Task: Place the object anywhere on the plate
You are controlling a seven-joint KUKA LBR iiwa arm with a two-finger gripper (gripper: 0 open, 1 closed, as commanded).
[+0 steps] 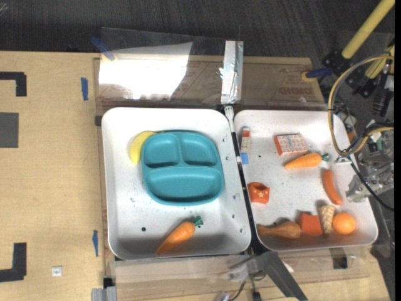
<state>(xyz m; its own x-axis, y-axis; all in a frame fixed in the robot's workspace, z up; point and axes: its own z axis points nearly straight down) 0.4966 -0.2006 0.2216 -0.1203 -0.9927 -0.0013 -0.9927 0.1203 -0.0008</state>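
Dark carpet-like floor (188,8) beyond tan bench (47,168); clear sheet (147,68) catches glare, possibly plastic.

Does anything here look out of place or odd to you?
One thing: a yellow item is tucked partly under the teal plate's left edge. A carrot lies in the left bin off the plate. The right bin's toy foods are scattered, nothing spilled.

Teal plate (182,168) in left bin (116,187)
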